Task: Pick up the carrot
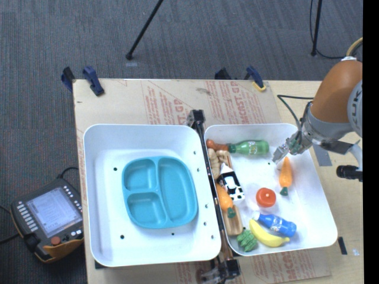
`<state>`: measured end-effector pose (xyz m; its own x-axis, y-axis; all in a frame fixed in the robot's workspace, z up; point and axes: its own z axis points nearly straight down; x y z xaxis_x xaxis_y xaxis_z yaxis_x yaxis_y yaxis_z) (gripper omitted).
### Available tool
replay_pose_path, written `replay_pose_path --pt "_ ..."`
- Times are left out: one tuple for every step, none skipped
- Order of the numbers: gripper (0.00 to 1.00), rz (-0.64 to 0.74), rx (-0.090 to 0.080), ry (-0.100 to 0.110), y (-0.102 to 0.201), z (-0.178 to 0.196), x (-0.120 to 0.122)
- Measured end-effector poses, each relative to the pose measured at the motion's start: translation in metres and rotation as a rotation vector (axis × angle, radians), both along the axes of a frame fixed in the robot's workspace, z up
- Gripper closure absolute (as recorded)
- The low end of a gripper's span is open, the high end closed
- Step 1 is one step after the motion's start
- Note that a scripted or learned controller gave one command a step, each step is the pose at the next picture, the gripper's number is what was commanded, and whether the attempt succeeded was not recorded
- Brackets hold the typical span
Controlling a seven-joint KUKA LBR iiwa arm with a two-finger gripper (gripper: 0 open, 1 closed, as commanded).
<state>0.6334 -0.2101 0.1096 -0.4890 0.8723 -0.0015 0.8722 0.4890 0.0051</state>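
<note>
- one fixed camera looks down from above the bench [148,96], tilted at a slant so the bench's far edge sits toward the top of the frame.
- it stands well back: both the left bin [98,158] and the right bin [317,197] fit whole, with dark carpet [59,34] beyond the bench.
- the arm [337,99] enters from the right of the bench.
- a handheld control pendant [47,218] lies left of the bench, on the floor.
</note>
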Motion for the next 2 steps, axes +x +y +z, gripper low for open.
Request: replay_pose_path --pt "0.0 -0.001 0.0 0.0 0.0 0.0 0.0" --pt "1.0 -0.003 0.0 -0.003 0.0 0.01 0.001"
